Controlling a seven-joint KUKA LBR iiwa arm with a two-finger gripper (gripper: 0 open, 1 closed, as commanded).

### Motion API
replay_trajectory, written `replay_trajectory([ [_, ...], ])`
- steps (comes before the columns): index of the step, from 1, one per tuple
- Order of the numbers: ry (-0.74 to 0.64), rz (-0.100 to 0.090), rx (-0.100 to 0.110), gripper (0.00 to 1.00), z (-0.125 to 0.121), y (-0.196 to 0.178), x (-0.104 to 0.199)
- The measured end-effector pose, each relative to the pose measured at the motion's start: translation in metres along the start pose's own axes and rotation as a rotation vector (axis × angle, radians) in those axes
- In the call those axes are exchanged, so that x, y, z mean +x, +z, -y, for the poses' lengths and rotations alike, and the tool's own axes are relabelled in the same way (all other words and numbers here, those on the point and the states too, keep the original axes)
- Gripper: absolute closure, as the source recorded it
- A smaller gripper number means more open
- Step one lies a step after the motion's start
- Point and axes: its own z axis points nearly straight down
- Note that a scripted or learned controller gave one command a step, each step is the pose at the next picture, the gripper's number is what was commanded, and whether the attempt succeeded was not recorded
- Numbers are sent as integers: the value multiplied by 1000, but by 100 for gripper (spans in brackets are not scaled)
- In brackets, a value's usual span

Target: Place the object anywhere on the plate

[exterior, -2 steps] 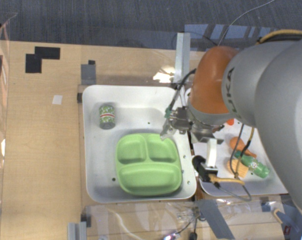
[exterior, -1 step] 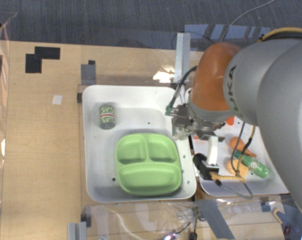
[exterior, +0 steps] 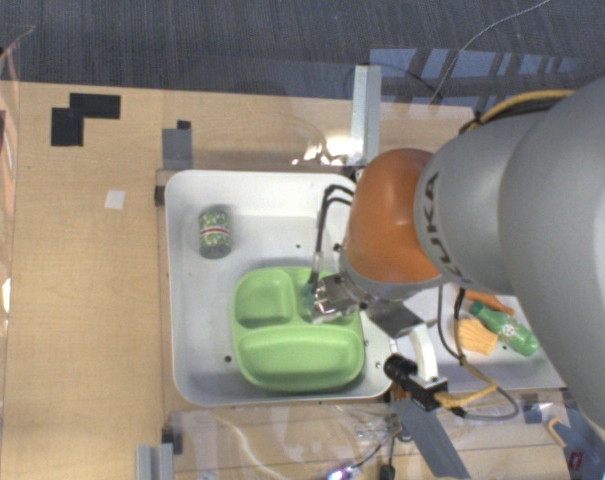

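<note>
A green divided plate [exterior: 282, 353] lies in the left white bin [exterior: 187, 298], toward its near right corner. A small green can [exterior: 214, 231] rests on its side in the far left part of that bin, well apart from the plate. My gripper [exterior: 325, 303] is over the plate's right edge, by the rib between its two compartments. The wrist and orange band [exterior: 392, 223] above it hide most of the fingers, and I see nothing between them.
The right bin [exterior: 542, 373] is mostly covered by the grey arm. An orange and green carrot-like toy [exterior: 492, 333] lies in it. A metal post [exterior: 366, 108] stands behind the bins. Cables [exterior: 452, 398] run along the near edge.
</note>
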Motion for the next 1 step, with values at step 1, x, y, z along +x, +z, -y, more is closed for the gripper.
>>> replay_trajectory([
  [1, -187, 0, -2, 100, -81, -13, 76],
])
